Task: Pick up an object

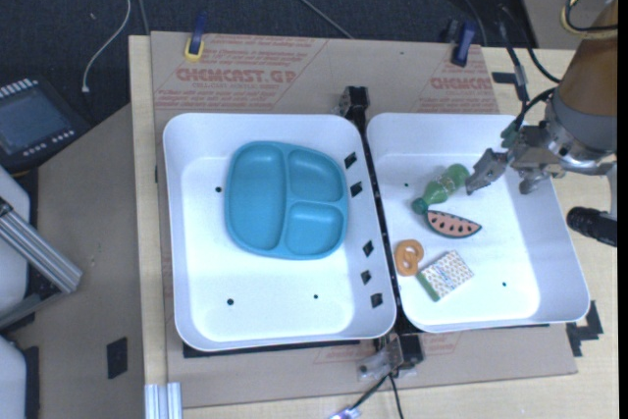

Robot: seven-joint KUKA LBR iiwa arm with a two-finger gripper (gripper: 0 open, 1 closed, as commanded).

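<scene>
The right bin (549, 280) holds several small objects. A green toy (444, 185) lies near its middle, with a watermelon slice (454, 226) just below it. An orange ring-shaped piece (408, 256) and a small speckled block with a green edge (446, 275) sit toward the bin's front left. My gripper (504, 178) hovers over the right bin's upper right part, just right of the green toy. Its fingers stand apart, open, with nothing between them.
A blue divided plate (287, 199) lies in the left bin (196, 289). A black divider with clips (368, 231) runs between the bins. Cables trail across the dark floor behind the bench, and blue clamps (197, 38) hold the board's back edge.
</scene>
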